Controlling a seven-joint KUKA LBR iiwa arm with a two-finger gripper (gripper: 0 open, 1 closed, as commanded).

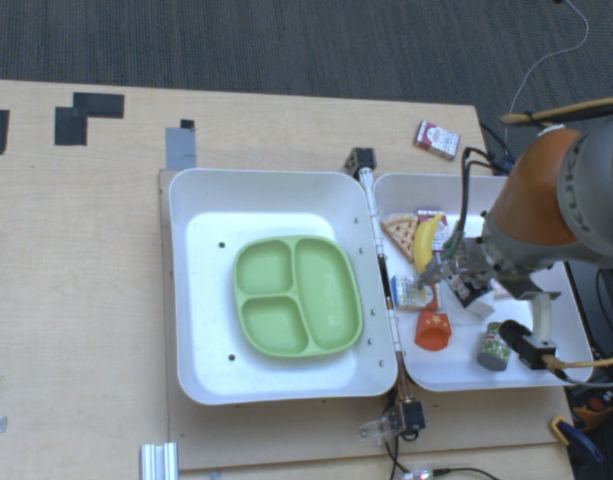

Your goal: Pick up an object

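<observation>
The right bin point(456, 373) holds a pizza-slice toy point(399, 232), a yellow banana point(424, 245), a small blue and white packet point(410, 292), an orange-red cup point(433, 330) and a grey-green object point(493, 349). My gripper point(456, 276) hangs low over the middle of this bin. It is just right of the banana and the packet, and above the cup. The wrist hides what lies directly under it.
The left bin point(186, 268) holds a green divided plate point(296, 296). A small red and white box point(437, 139) lies on the bench behind the right bin. The ridge between the two bins point(378, 268) runs close to the packet.
</observation>
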